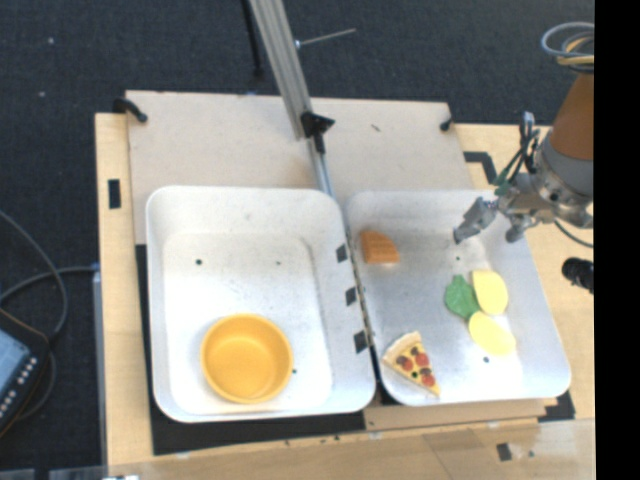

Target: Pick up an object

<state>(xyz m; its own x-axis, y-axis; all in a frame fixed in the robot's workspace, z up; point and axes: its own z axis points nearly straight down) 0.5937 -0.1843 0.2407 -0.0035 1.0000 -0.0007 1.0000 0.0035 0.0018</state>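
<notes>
Gripper (490, 223), fingers spread and holding nothing, hangs over the right bin's (545, 368) far side, seemingly poised to drop on the yellow pieces (490, 291) just nearer.

Single fixed overhead camera: we look down at a slant on the bench (300, 148), far enough back to take in both the left bin (180, 218) and the right bin (530, 358) whole, with dark floor beyond the bench's far and left edges
</notes>
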